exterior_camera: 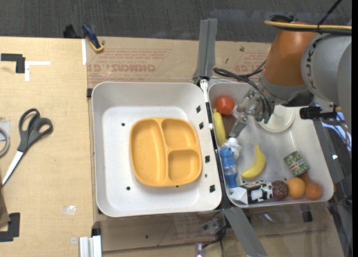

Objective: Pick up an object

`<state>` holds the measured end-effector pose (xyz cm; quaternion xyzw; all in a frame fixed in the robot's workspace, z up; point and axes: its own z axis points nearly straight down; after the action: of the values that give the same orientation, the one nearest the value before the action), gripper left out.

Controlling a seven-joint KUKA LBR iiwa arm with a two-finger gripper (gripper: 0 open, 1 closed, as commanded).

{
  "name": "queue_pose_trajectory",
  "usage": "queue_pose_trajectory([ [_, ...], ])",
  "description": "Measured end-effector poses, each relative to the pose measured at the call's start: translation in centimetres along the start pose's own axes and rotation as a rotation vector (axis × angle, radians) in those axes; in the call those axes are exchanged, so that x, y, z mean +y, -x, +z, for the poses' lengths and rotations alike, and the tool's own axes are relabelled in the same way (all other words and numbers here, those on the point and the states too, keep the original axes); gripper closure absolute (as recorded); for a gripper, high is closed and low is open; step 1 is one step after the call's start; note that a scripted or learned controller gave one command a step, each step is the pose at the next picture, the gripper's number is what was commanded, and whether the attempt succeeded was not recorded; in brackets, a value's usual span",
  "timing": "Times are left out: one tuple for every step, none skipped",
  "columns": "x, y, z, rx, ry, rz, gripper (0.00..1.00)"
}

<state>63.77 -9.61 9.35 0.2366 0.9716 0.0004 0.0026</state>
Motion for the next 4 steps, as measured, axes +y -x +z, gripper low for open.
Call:
queue_pose_trajectory([
  [-7.0,1.9,-7.2,-0.001,-0.002,0.064,0.00],
  [-5.5,-3.7,-0.2,0.003,-0.002,-0.011,0.00],
  [-0.9,1.3,-2.0,-0.001,-0.001,0.099,0.00],
  [0.5,0.6,-0.1,0.000,-0.001,0.332,0.00],
])
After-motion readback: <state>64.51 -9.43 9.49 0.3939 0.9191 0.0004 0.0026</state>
